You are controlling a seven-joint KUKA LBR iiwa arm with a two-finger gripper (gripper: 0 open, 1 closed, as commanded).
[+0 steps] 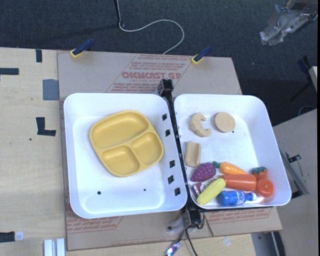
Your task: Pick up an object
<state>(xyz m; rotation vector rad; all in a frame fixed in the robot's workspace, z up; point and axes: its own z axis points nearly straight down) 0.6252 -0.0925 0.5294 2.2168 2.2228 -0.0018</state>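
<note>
Toy food [229, 183] lies in the right bin [266, 122]; gripper [280, 28] hangs well apart, touching nothing, finger spread indiscernible.

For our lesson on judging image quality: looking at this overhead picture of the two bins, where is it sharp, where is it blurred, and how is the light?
Camera view: the yellow tray and the toy food, such as the corn, are fairly sharp; the gripper at top right is smeared and indistinct; light is even and soft, with only faint shadows inside the left bin; its white floor looks bright but shows no hard glare.
</note>
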